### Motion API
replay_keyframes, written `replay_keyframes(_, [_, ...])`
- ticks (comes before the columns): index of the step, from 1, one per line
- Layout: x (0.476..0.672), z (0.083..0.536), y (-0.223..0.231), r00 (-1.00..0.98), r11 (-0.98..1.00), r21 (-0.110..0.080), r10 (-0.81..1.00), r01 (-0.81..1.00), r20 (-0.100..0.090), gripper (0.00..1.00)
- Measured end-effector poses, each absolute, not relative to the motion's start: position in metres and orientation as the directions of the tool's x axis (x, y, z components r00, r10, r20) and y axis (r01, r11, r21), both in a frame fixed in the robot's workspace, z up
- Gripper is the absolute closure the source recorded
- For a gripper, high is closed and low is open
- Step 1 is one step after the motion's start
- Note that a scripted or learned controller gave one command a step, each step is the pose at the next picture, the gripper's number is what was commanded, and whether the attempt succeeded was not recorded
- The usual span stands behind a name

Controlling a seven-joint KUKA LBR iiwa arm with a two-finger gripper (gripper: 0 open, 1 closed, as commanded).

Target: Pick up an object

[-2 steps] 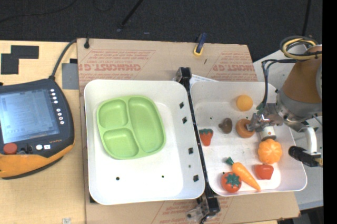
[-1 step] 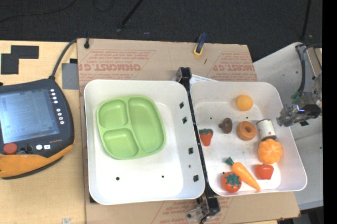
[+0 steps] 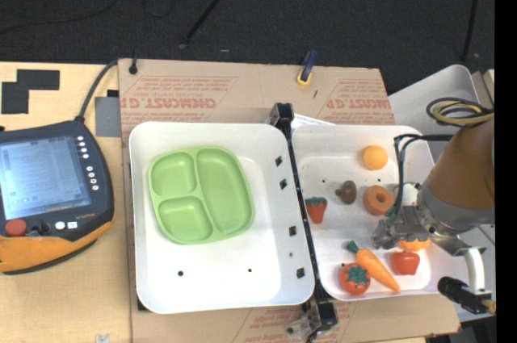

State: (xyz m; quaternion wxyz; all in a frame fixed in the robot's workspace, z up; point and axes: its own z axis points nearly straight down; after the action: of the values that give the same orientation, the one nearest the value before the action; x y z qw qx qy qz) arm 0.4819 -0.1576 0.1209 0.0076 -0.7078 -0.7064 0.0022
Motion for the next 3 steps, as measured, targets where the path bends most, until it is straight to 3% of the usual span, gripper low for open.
replay_keyframes(1, [0.476, 0.229, -0.189, 0.002, -0.001, 0.005, 1.000, 1.000, -0.003, 1.00])
replay_keyframes(2, [0.475, 0.216, -0.214, 0.001, -0.001, -0.002, 1.000, 1.000, 0.000, 1.00])
replay_keyframes(3, [0.474, 0.114, -0.210, -0.001, 0.001, -0.011, 1.000, 1.000, 0.006, 1.00])
